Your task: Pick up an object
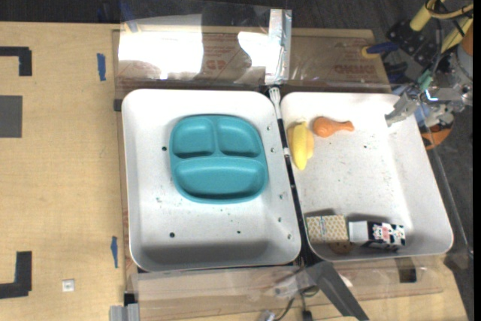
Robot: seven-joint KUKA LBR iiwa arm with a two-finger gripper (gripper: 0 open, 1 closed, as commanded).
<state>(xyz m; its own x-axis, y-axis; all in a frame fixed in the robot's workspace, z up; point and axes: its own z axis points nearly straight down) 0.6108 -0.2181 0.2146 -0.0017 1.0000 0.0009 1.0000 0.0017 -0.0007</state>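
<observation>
The right bin (398, 162) holds a yellow banana (301, 144) near its left wall, with an orange gourd-shaped toy (329, 126) just to its right. At the bin's front lie a tan patterned block (327, 228) and, touching it, a small black, white and blue carton (380, 234). My gripper (409, 106) hovers at the bin's far right corner, over the rim and away from all of these objects. Nothing shows in its grasp.
The left bin (143, 199) bears a teal divided plate (218, 157). A clear plastic sheet (203, 49) stands behind the bins. Yellow cables and arm hardware (443, 4) crowd the upper right. Brown bench surface (52, 162) lies to the left.
</observation>
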